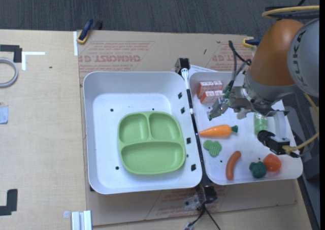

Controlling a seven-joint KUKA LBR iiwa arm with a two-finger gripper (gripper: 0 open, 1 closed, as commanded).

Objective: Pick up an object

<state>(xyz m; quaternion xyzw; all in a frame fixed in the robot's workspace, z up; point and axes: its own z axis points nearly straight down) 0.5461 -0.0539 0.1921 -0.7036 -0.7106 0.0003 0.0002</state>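
Camera view from above the bench: a grey KUKA arm [284, 56] with an orange band reaches in from the right and hangs over the right bin [292, 173], its gripper [223, 108] poised above the bin's upper middle, just beside a red-and-white box [209, 91] and a little above the toy carrot [217, 131]. Nothing can be seen between the gripper's tips, and whether they are spread or closed cannot be told from this angle, so the pick looks not yet done. Every candidate object lies on the bin floor: the carrot across the middle, a green leafy vegetable [213, 147] just below it, a sausage [232, 164] lower down, a dark green piece [258, 169] touching a red-orange tomato-like toy [272, 162] near the bottom right corner, and a pale green item [260, 123] partly hidden under the wrist. The left bin [96, 122] holds a green divided plate [151, 142], well apart from the arm. By this reading the task is in its approach stage; descent, closing on an object and lifting remain. The wrist tilts down and to the left, with cables trailing from its right side toward the bin's edge.
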